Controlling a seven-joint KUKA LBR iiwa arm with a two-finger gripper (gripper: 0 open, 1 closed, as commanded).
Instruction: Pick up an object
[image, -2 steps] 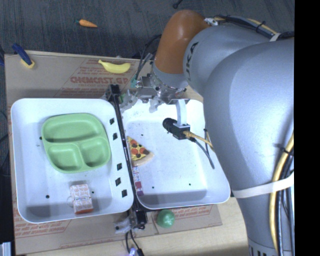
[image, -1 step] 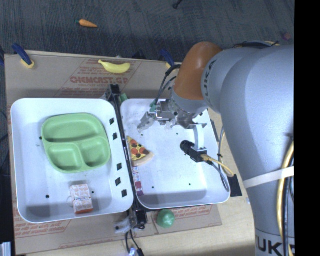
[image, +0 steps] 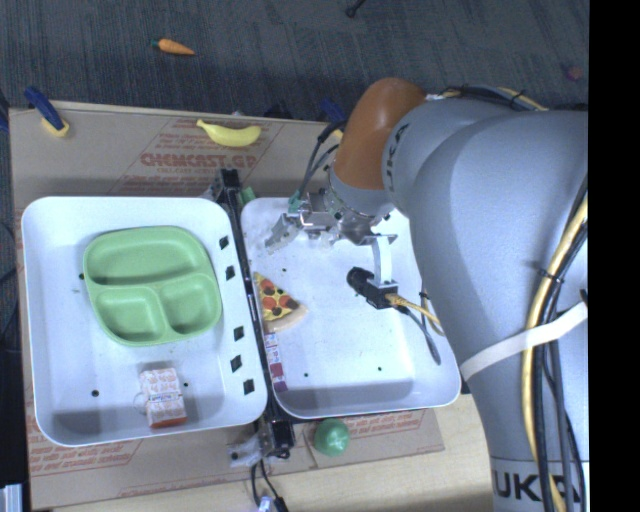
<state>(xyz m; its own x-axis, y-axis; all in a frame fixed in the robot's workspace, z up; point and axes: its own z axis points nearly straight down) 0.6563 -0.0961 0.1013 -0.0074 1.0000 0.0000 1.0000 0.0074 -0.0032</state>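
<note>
Reaching across from the right, the grey arm (image: 490, 220) covers the right-hand bin's (image: 340, 370) far right corner and part of its right rim, with the orange band (image: 375, 125) above the bin's back edge. Low on the arm's base, pale lettering is cut by the frame; only "UK" reads surely. Under that bin lies a cardboard sheet (image: 150, 160) printed in red "CHEMCAST GP"; the smaller print is too faint to read. Touching the bin's left wall stands the left-hand bin (image: 50, 330), which holds a pale green divided tray (image: 150, 285) with three compartments.

The gripper (image: 290, 228) hangs over the right-hand bin's back left corner. Glare and clutter there make it impossible to tell how far open it is, and nothing shows in its grasp. Behind that bin, on the cardboard, lies a yellow banana (image: 230, 131).

The pizza slice (image: 275, 302), a wedge with a tan crust, yellow top and red spots, lies in the right-hand bin against its left wall, in front of the gripper and apart from it. A small red-and-white carton (image: 162, 395) sits in the left-hand bin; its label is unreadable. Just in front of the right-hand bin rests a green ball (image: 331, 436).
</note>
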